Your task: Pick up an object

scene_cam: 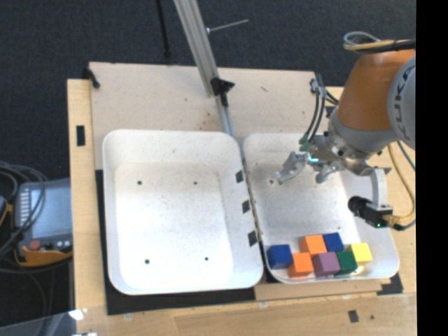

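Several small coloured blocks sit clustered at the near edge of the right bin: a blue block, two orange blocks, a second blue one, a purple block, a green block and a yellow block. My gripper hangs over the far part of the right bin, well away from the blocks. Its two fingers are spread apart, with nothing between them.
The left bin lies beside the right one. A slanted metal rail rises from the back between the bins. A black cable box hangs off the wrist over the right bin's right side.
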You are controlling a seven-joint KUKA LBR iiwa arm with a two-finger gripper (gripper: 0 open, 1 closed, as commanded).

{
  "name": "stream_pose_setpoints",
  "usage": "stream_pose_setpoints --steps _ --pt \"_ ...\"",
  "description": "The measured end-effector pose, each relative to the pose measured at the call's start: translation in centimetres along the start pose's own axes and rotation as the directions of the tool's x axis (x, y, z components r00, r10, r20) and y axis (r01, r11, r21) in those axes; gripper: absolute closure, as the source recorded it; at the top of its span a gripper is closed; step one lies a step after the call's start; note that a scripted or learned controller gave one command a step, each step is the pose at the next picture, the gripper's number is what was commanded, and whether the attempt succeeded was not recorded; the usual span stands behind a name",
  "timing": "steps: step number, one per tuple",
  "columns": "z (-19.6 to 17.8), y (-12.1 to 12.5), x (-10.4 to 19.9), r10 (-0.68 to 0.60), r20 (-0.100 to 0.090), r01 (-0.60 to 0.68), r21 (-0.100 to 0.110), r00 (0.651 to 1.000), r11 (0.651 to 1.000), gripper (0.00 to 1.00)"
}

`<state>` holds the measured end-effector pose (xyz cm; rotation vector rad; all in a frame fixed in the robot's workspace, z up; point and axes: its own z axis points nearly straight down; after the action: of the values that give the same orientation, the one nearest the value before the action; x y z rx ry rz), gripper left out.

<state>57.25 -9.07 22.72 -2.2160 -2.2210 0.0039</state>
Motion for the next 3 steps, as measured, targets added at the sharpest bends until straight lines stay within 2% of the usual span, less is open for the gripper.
stream_pose_setpoints --steps 1,2,3 --pt "-0.3 0.1 0.0 0.002 0.001 -0.002 -0.006 1.0 1.0 0.0" --pt "4.0 -0.3 -0.2 0.006 0.002 -0.006 0.0 1.0 1.0 0.0" --pt "10.3 -0.3 -0.8 0.005 0.002 -0.005 0.001 1.0 1.0 0.0"
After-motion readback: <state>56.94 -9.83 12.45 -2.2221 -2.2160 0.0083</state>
